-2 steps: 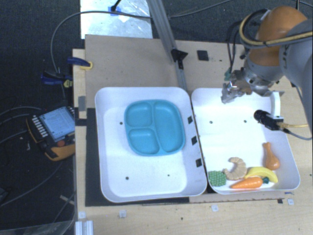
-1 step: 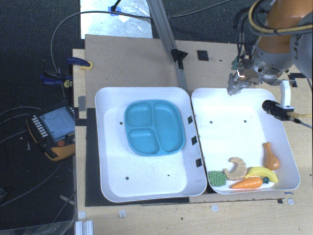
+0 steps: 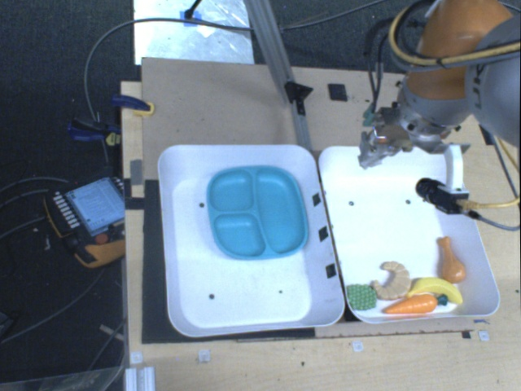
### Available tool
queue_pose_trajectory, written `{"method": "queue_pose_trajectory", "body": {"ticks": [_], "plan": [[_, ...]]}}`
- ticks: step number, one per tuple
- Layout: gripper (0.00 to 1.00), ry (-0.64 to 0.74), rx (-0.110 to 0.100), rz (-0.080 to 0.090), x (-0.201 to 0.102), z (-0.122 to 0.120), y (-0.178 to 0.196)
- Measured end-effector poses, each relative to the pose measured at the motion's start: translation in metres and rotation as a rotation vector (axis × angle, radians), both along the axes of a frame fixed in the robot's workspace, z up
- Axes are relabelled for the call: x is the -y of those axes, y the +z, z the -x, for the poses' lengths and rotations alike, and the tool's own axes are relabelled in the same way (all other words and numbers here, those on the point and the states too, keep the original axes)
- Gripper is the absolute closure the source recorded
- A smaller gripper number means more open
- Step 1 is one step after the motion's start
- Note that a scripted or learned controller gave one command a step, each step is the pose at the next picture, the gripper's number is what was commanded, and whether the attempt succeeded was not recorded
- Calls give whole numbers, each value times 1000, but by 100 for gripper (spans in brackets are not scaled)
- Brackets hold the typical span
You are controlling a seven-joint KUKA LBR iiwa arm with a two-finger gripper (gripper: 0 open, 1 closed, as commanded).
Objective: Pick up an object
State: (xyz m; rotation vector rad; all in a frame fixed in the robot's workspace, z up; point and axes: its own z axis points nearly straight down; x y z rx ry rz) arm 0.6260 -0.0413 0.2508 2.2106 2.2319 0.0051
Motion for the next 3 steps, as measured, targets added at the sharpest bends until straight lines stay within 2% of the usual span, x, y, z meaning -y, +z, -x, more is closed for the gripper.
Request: {"method": "queue_pose_trajectory", "body": {"ticks": [2, 3], "plan": [[100, 0, -4, 0, -101, 45, -29], [100, 1, -3, -1, -144, 67, -18]]}}
